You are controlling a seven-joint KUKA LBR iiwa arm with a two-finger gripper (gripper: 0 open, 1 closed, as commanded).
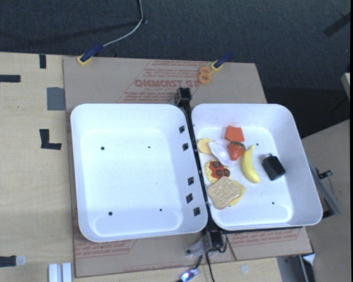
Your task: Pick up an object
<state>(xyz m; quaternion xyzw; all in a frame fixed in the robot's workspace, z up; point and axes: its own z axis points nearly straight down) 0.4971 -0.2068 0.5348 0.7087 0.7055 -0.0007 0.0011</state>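
In the right bin, the toast lies nearest, down-left of the banana and close to the bin's left wall; a round red-and-yellow piece sits just left of the banana's lower end, touching the toast's top edge; a black block lies just right of the banana, apart from it; a red piece touches the banana's upper tip on the left, with a white scrap and a yellow slice farther left; an orange block rests above the banana, farthest back in the cluster. Bare floor lies right of and below the banana, out to the right and near rims. The left bin lies well left of the banana; an orange ring sits far beyond it on the cardboard.
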